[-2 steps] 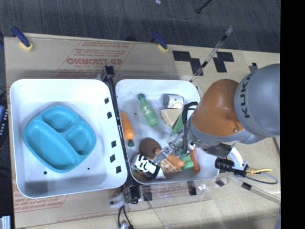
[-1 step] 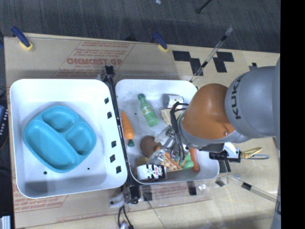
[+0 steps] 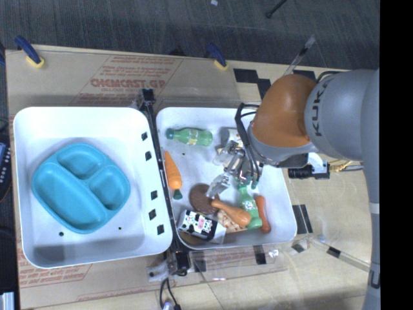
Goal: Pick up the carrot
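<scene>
- Counter (image 3: pixel 58 66): brown cardboard-covered surface carrying two shallow white plastic bins side by side.
- Left bin (image 3: pixel 39 124): holds a turquoise three-compartment plastic plate (image 3: pixel 80 186), lying flat near the bin's centre.
- Right bin (image 3: pixel 193 118): holds all the loose items.
- Carrot (image 3: pixel 173 173): slim orange toy carrot lying against the right bin's left wall, at 9 o'clock in that bin, long axis running roughly 12 to 6 o'clock. Nothing rests on it.
- Green plastic bottle (image 3: pixel 190 136) lies on its side at about 11 o'clock in the right bin, well apart from the carrot's upper end.
- Cluster at 5–6 o'clock of the right bin: brown round disc (image 3: pixel 201 199), tan drumstick-shaped piece (image 3: pixel 231 212), red sausage-shaped piece (image 3: pixel 261 210), black-and-white patterned carton (image 3: pixel 196 225). All touching or overlapping.
- Grey arm with orange band (image 3: pixel 281 118) enters from 3 o'clock, wrist over the right bin's centre.
- Gripper (image 3: pixel 226 176): metal fingers point toward 7 o'clock, just above the brown disc, apart from the carrot. Spread or pressed together: cannot tell; nothing visibly between them.
</scene>
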Tool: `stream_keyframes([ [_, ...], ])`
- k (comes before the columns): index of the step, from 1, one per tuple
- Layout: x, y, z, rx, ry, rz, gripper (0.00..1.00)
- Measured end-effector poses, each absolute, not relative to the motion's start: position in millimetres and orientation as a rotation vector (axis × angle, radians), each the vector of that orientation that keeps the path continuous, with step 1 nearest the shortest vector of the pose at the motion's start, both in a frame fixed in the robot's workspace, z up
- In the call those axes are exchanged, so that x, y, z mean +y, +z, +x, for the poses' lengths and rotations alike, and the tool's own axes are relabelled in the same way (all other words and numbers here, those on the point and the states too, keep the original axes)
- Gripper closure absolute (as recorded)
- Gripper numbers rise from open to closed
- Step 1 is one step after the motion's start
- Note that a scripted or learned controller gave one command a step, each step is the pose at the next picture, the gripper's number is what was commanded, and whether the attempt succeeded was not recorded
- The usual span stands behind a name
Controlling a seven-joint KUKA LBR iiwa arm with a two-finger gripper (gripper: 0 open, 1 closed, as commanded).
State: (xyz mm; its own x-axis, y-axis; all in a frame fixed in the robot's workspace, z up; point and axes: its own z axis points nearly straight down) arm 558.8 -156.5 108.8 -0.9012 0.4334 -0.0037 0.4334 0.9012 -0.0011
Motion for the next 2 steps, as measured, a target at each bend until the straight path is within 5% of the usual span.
stream_keyframes([
  [1,-129.9,114.2,486.9,3.035,-0.007,0.633,0.00],
  [2,-129.8,99.3,487.7,3.034,-0.004,0.641,0.00],
])
